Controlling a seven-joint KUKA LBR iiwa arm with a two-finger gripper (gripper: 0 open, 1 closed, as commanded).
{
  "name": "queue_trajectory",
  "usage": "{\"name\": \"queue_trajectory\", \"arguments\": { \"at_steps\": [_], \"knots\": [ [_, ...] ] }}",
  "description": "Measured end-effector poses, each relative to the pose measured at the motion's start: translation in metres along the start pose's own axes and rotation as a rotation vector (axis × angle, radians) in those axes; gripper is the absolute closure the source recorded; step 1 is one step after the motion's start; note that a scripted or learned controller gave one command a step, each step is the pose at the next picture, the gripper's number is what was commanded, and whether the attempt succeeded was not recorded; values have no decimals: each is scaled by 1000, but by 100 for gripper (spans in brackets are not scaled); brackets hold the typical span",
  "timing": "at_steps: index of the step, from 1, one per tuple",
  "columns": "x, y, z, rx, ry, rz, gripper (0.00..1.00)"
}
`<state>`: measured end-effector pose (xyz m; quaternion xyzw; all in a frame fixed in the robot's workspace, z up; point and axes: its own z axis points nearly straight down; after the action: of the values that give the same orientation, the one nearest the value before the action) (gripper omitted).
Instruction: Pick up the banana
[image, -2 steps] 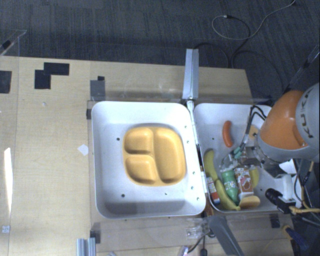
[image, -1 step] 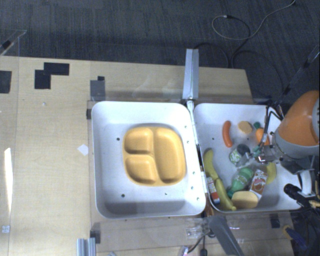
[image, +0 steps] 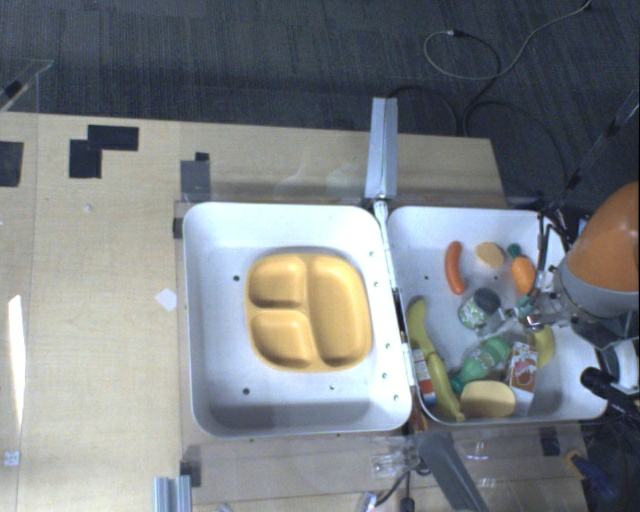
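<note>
At the near edge of the right bin (image: 570, 405) lies one pale yellow oval piece (image: 487, 398), with one red-and-white carton (image: 522, 365) just behind it. The banana (image: 432, 358), yellow with a greenish far end, stretches along this bin's left wall, its near tip beside the oval piece. A second, smaller yellow curved thing (image: 544, 345) sits near the right wall, close to the gripper (image: 530, 315). The gripper hangs low over the clutter in the right half of the bin, well apart from the banana, and whether it is open or closed cannot be told. Nothing is seen held in it. Further back lie one dark round thing (image: 487, 298), one red sausage shape (image: 455, 267), one orange carrot shape (image: 522, 272) and one pale round piece (image: 489, 255). There are two bins; the left bin (image: 215, 300) holds one yellow tray (image: 308, 308) with three compartments.
</note>
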<state>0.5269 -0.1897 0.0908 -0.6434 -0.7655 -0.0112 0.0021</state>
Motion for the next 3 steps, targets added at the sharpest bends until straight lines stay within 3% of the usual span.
{"name": "queue_trajectory", "arguments": {
  "at_steps": [1, 2, 3],
  "knots": [
    [-4, 2, -11, -8, -14, 0, 100],
    [56, 17, -110, 7, -20, 77, 100],
    [56, 17, -110, 7, -20, 76, 0]
  ]
}}
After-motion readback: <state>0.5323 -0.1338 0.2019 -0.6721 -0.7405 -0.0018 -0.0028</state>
